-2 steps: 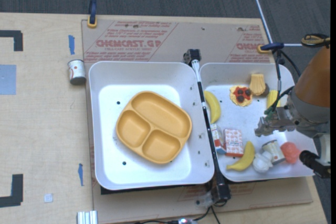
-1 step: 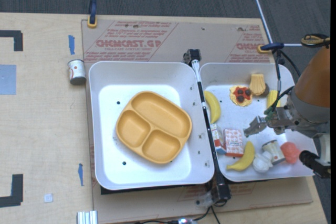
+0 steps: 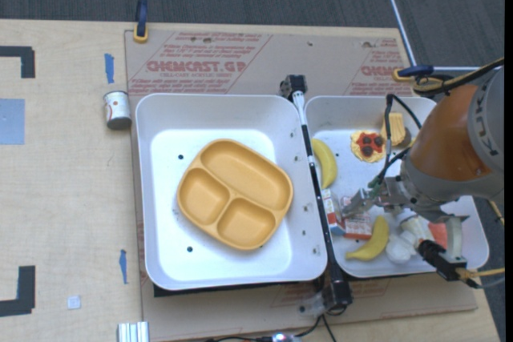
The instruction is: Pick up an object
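Two white bins sit side by side. The gripper [image 3: 362,204] hangs low in the right bin [image 3: 337,112], near a yellow banana [image 3: 370,242]. A yellow plate [image 3: 235,195] lies in the left bin [image 3: 160,172].

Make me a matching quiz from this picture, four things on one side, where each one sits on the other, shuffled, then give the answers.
Things:
1. divided yellow plate
2. small can
3. blue-handled clamp
4. pizza slice toy

Places:
A. on the bench, just left of the left bin
B. at the board's far left corner
C. inside the left bin
D. far part of the right bin

Pairs: 1-C, 2-A, 3-B, 4-D
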Robot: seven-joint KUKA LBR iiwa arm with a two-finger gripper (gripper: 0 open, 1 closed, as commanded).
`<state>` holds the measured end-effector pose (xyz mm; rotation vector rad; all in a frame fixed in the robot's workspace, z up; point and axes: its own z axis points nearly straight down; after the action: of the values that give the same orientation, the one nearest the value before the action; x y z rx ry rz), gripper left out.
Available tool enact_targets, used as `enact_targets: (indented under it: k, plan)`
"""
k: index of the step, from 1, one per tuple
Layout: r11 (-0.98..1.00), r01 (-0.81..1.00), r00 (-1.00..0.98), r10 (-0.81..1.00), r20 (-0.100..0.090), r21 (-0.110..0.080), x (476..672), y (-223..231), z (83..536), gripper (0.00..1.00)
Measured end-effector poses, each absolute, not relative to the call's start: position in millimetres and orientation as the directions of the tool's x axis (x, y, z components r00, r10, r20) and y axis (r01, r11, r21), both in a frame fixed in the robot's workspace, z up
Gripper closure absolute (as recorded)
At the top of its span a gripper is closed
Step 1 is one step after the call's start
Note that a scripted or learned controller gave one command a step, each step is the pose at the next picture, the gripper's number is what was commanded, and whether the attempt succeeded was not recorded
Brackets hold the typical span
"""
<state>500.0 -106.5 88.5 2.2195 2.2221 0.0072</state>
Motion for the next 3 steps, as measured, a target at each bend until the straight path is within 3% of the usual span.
enact_targets:
  k: [1, 2, 3]
  plan:
    - [-0.002, 1.0, 0.002, 1.0, -0.004, 0.016, 483.9, -94, 89, 0.0]
    - [0.0, 1.0, 0.0, 1.0, 0.0, 0.019, 486.2, -92, 100, 1.0]
    - [0.0, 1.0, 0.0, 1.0, -0.001, 0.002, 480.2, -138, 162, 1.0]
